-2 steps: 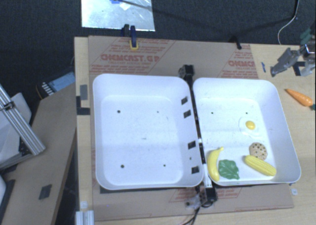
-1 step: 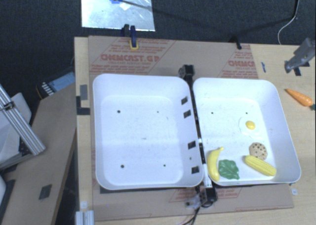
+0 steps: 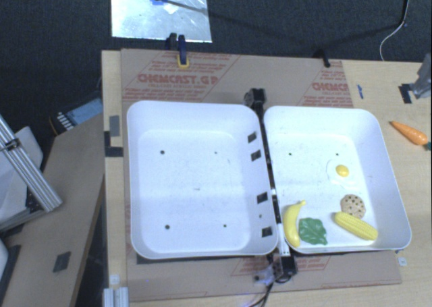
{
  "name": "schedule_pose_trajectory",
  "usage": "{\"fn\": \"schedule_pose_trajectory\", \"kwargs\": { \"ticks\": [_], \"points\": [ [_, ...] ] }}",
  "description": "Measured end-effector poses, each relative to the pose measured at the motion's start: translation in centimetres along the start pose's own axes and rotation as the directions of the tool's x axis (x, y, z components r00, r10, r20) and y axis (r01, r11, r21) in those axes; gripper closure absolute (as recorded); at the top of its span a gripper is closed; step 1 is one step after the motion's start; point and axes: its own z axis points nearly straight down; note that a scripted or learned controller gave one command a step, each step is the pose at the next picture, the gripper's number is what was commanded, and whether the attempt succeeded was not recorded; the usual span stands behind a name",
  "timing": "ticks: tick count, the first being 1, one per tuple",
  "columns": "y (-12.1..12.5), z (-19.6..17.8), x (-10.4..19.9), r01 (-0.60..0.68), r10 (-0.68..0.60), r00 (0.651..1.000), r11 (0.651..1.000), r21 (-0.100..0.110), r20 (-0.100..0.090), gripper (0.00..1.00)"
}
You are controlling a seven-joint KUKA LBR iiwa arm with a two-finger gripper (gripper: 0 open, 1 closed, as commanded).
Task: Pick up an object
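- Two white bins sit side by side: the left bin (image 3: 196, 181) and the right bin (image 3: 317, 144).
- In the right bin's near corner lie a banana (image 3: 291, 223), a corn cob (image 3: 356, 225), a green leaf (image 3: 312, 231) touching the banana, a cookie (image 3: 352, 204), and a small yellow lemon (image 3: 342, 171) further back.
- An orange carrot (image 3: 410, 132) lies on the bench, right of the bins.
- A grey part of the arm (image 3: 423, 79) shows at the right edge; whether its fingers are apart or closed cannot be told.
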Motion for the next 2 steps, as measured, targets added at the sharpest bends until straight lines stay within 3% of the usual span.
{"fn": "schedule_pose_trajectory", "kwargs": {
  "ticks": [1, 2],
  "points": [
    [3.6, 1.4, 10.3, 0.006, -0.006, 1.000, 1.000, 0.007, -0.005, 1.00],
    [2.6, 1.2, 22.3, 0.009, -0.008, 1.000, 1.000, 0.007, -0.005, 1.00]
  ]
}}
